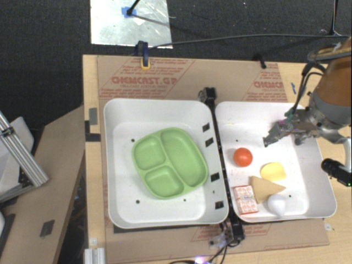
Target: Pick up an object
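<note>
In the right bin [316, 164] lie a red ball [243, 157], a yellow rounded piece [273, 171], a tan wedge [267, 187], a white lump [276, 205] and a small red-and-white box [245, 199]. My gripper [283, 141] hangs over the bin's upper right part, above and to the right of the red ball. Its fingers are spread open and nothing sits between them. The grey arm with its orange band [335, 84] comes in from the right edge.
The left bin [118, 147] holds a green divided plate [169, 162]. A black divider [215, 147] runs between the two bins. Cardboard [165, 78] lies under them, and cables cross behind.
</note>
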### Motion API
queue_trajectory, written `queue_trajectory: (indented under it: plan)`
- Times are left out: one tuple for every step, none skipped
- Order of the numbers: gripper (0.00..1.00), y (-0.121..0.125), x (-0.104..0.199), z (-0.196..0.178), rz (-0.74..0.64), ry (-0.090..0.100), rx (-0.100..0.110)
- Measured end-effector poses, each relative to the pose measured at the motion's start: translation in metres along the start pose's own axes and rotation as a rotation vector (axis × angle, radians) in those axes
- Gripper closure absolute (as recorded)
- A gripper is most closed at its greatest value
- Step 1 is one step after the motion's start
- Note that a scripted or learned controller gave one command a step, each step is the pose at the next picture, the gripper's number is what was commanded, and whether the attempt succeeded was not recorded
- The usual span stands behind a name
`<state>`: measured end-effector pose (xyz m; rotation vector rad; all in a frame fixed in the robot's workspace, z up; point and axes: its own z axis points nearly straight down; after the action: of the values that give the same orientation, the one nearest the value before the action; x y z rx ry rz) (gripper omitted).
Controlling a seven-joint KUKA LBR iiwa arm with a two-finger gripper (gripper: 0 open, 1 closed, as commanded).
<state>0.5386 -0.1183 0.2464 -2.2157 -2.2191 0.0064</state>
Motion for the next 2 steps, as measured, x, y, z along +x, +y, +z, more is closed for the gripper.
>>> queue_trajectory:
  plan:
    - [0.00,0.002,0.000,-0.004,-0.002,-0.001,-0.008]
    - [0.00,-0.005,-0.007,0.050,0.001,-0.001,-0.004]
